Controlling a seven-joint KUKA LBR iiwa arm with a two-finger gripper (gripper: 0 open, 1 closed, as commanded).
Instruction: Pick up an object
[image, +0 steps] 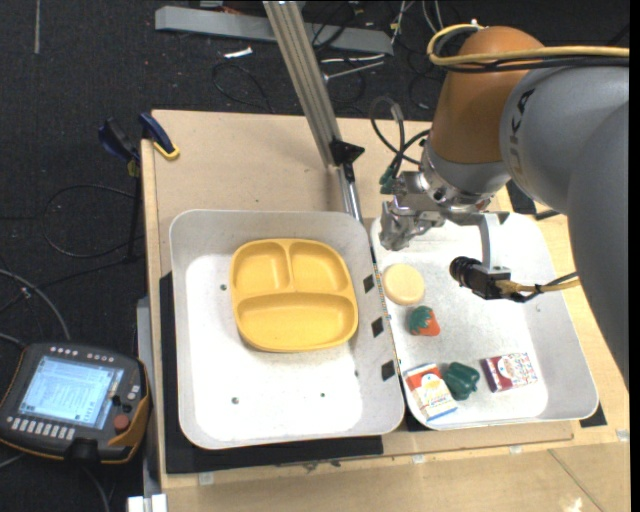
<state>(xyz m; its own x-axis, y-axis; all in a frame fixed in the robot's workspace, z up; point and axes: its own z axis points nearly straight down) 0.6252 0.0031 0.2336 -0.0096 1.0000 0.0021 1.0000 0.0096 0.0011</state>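
Note:
The right bin (560, 330) holds several small objects: a pale yellow round disc (404, 283), a red strawberry-like toy with a green top (424, 320), a dark green piece (462, 377), a red and white carton (430, 391) and a small red and white packet (509, 371). My gripper (397, 230) hangs over the bin's far left corner, just above and behind the yellow disc. I see nothing between its fingers, and their spread is hard to read from this angle.
A yellow divided plate (293, 294) lies in the left bin (200, 400). A metal pole (312, 85) slants up from between the bins. A black cable plug (472, 275) hangs off the arm over the right bin. A teach pendant (70, 400) sits at the lower left.

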